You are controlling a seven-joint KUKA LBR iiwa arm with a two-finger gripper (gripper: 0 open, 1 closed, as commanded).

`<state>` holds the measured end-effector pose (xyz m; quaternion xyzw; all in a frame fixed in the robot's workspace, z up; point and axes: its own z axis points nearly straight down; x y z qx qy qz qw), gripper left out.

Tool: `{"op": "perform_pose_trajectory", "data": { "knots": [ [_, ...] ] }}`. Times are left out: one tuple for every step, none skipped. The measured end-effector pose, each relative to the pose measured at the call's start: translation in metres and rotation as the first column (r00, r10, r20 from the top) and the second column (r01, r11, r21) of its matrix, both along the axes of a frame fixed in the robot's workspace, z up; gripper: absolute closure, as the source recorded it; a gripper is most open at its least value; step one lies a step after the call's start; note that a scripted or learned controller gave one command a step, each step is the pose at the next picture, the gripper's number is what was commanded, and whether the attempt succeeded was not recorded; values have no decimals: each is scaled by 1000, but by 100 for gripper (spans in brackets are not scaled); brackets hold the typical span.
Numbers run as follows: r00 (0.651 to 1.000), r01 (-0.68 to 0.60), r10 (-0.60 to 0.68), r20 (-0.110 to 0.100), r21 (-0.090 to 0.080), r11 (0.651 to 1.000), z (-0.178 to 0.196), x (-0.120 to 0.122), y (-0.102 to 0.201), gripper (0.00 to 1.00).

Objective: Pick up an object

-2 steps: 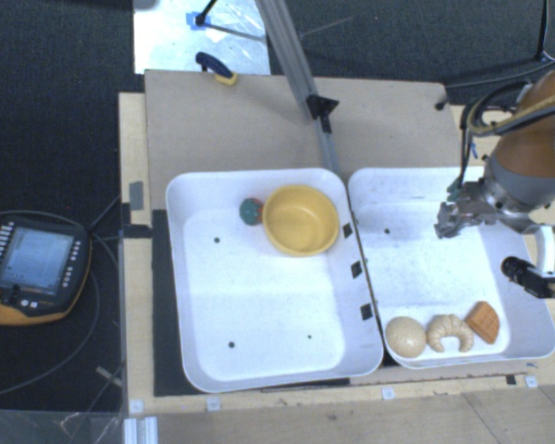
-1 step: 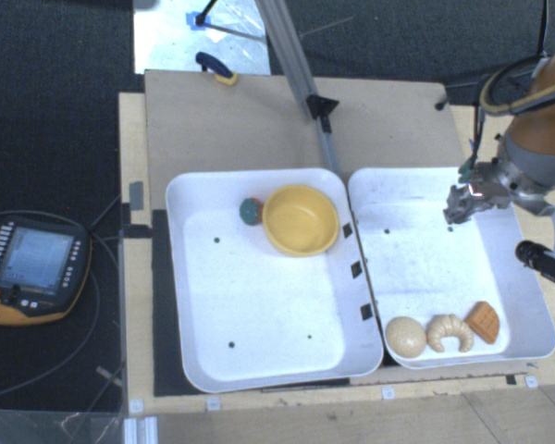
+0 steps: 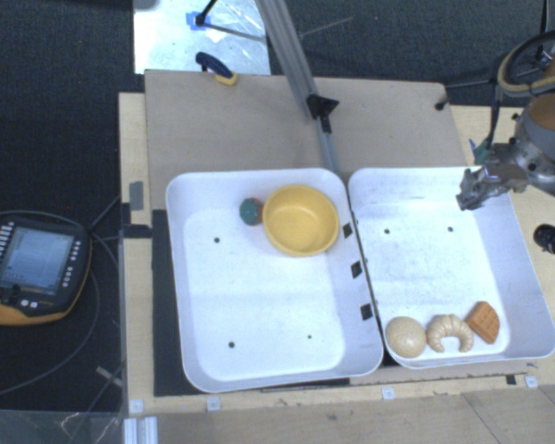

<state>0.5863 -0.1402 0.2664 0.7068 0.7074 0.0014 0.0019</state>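
Observation:
A yellow bowl [image 3: 301,219] sits at the back of the left bin [image 3: 259,340], with a small dark green ball [image 3: 251,211] touching its left side. In the right bin [image 3: 425,248], along the front edge, lie a round beige bun [image 3: 406,336], a pale croissant [image 3: 450,331] and a small orange waffle piece [image 3: 484,321]. My gripper [image 3: 472,192] hangs over the back right corner of the right bin, far from the three food pieces. Nothing shows between its fingers.
A grey pole [image 3: 291,49] slants across the brown board behind the bins, ending in a black clamp [image 3: 320,107]. A teach pendant [image 3: 28,266] lies on the floor at left. Black clips [image 3: 356,268] mark the seam between the bins.

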Motion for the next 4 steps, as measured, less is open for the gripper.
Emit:
{"op": "perform_pose_trajectory", "data": {
  "knots": [
    [1000, -3, 3, -4, 2, 1000, -14, -15, 49, 100],
    [1000, -3, 4, -5, 2, 1000, -28, -25, 104, 100],
    [1000, -4, 4, -4, 2, 1000, -22, -28, 160, 100],
    [1000, -3, 3, -5, 2, 1000, -36, -43, 208, 100]
  ]
}}
